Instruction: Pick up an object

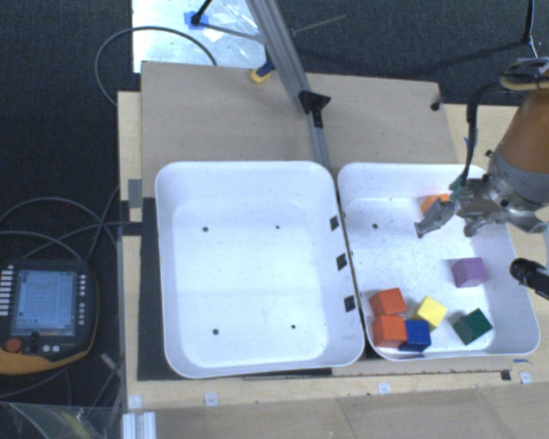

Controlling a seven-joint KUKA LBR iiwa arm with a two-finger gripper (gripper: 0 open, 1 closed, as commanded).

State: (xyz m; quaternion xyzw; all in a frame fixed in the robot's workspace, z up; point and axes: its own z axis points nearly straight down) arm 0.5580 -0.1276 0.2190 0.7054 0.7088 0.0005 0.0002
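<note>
My gripper (450,216) hangs open, holding nothing, just beside the orange block (433,203) in the right bin (527,337); I'd centre over it before closing.

I read this as a robotics lab: teach pendant (38,316) at 9 o'clock on dark carpet (46,90), cables (119,44) trailing at 11 o'clock.

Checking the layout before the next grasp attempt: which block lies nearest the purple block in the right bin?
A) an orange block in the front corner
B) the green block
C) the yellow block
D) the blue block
C: the yellow block lies just in front-left of the purple block, closer than the green block or the blue block.
</note>
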